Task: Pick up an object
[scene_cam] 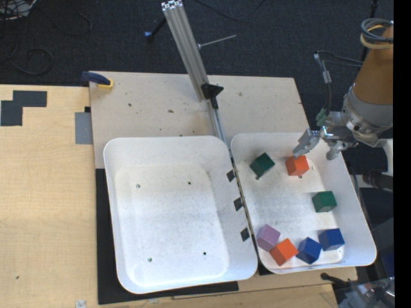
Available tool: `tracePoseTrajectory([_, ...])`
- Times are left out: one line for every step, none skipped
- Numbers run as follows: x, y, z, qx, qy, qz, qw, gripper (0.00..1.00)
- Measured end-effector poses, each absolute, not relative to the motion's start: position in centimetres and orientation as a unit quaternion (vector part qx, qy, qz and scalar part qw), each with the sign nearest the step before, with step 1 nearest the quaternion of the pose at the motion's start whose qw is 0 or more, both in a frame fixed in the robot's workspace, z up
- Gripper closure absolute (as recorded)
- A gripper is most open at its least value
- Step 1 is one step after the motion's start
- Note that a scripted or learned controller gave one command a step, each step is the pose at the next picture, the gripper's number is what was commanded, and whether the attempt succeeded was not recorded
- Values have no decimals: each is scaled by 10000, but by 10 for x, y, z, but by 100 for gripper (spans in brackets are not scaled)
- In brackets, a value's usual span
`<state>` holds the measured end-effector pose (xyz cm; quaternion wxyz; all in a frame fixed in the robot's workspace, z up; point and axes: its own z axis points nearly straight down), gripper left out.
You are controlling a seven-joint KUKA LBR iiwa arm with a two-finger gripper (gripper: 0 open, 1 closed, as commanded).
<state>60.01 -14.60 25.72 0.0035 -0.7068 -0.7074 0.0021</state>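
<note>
The gripper (319,144) hangs over the right bin (363,236), its 2 fingers spread apart, one tip just beside an orange cube (297,165) — nothing sits between them. Further cubes lie there: 2 green (262,165) (324,201), a purple (268,236), another orange (283,251), 2 blue (309,249) (331,239). The left bin (128,165) rests on a pale, speckled bench (154,104) — dark carpet (270,24) beyond, an aluminium rail (188,50) slanting across.

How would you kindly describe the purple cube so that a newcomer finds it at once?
Look in the right bin, at its near edge, where four cubes cluster. The purple cube is leftmost there, touching an orange cube. It is the scene's one purple thing.
</note>
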Motion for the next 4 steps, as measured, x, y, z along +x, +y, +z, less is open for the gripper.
tracePoseTrajectory([601, -146, 260, -7069, -7073, 8, 14, 0])
tracePoseTrajectory([600, -143, 195, -7071, -7071, 28, 42, 0])
tracePoseTrajectory([594, -145, 131, -7078, -7064, 29, 43, 0])
tracePoseTrajectory([594, -144, 90, -7083, -7059, 4, 7, 0])
